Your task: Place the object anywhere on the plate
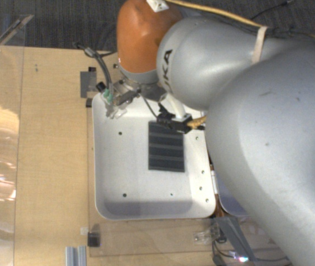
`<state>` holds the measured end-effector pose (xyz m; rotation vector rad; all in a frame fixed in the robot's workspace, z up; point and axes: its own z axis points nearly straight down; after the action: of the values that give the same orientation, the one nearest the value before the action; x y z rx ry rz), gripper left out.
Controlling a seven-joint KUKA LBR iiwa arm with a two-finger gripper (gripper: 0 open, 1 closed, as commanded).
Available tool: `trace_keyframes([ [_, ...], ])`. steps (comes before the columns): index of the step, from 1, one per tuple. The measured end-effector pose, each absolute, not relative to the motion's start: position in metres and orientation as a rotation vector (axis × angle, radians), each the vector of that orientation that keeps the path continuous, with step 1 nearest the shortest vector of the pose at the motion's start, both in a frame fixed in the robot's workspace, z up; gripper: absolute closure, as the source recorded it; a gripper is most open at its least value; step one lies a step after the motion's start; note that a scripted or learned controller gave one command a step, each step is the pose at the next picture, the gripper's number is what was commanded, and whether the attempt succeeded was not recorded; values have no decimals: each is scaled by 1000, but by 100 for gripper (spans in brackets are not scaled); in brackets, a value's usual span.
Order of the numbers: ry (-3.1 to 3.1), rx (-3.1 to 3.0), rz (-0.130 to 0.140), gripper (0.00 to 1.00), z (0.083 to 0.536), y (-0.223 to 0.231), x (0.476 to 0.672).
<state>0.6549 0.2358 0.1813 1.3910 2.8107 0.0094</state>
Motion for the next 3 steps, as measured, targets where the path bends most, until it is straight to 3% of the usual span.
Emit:
trace_keyframes([
  [1,3017,838,-3,100,96,208,608],
  [2,3125,186,10,100,182,217,662],
  [3,3114,-293,9,100,155,236,668],
])
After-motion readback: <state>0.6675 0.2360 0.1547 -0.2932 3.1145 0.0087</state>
